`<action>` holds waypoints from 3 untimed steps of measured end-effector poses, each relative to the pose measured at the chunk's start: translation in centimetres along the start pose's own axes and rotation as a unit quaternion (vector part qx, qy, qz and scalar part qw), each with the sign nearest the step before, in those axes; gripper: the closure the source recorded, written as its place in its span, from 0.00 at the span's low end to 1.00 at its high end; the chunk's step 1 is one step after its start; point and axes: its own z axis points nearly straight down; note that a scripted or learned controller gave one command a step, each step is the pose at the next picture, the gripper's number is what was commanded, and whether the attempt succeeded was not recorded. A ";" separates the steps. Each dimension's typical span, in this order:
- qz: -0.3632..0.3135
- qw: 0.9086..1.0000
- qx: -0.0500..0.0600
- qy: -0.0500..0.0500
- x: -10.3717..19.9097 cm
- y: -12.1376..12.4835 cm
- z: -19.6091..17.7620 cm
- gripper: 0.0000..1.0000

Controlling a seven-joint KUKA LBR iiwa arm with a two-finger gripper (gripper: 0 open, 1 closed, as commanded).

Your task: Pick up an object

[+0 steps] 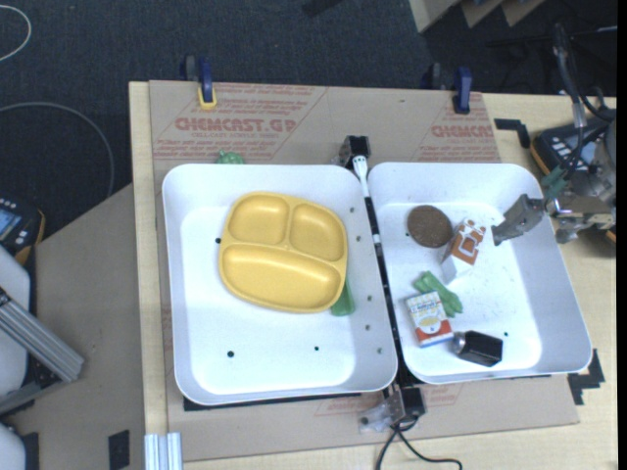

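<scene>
The gripper (516,219) hangs over the right bin (549,292) near its right rim; how wide it is open I cannot tell. Just left lies a small orange and white carton (467,242), touching a round brown disc (429,226). Lower lie a green piece (438,293), a red and yellow box (428,318) and a black block (479,347). The left bin (196,341) holds a yellow divided plate (283,251).

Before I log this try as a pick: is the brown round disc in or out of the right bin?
In. The brown disc lies on the right bin's floor.
</scene>
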 end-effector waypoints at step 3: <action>-0.001 1.000 0.007 0.002 11.2 -1.0 6.4 1.00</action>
